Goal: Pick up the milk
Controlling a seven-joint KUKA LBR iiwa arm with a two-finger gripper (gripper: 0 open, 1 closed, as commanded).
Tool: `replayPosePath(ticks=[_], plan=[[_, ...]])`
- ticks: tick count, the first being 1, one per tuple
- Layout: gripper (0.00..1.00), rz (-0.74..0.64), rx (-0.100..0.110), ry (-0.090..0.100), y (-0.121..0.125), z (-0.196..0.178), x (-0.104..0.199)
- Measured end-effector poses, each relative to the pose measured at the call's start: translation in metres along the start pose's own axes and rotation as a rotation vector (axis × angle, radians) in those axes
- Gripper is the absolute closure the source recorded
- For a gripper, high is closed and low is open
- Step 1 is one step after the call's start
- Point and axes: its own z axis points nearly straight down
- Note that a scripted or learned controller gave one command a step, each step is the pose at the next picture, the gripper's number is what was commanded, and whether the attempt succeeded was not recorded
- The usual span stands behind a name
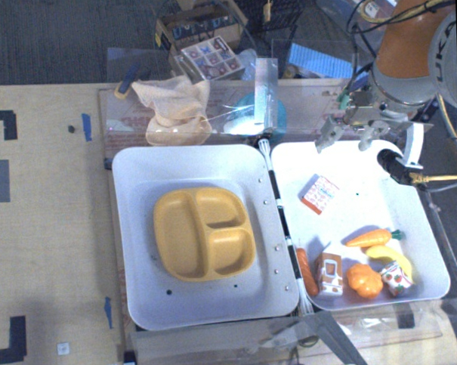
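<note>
Bench (49,223), white bins (137,174), cluttered dark floor (56,34)

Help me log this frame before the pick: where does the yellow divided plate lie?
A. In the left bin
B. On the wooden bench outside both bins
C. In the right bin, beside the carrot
A: the yellow divided plate rests flat on the floor of the left bin, apart from the food items in the right bin.

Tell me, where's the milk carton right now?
The milk carton lies near the front edge of the right bin, between the sausage and the orange, far from the end effector.
</note>
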Motion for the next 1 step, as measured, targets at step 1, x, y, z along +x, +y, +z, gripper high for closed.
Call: replayPosePath(ticks=[1], plan=[[1.0,-0.004,-0.004,-0.001,0.0012,-0.0114,0.0014]])
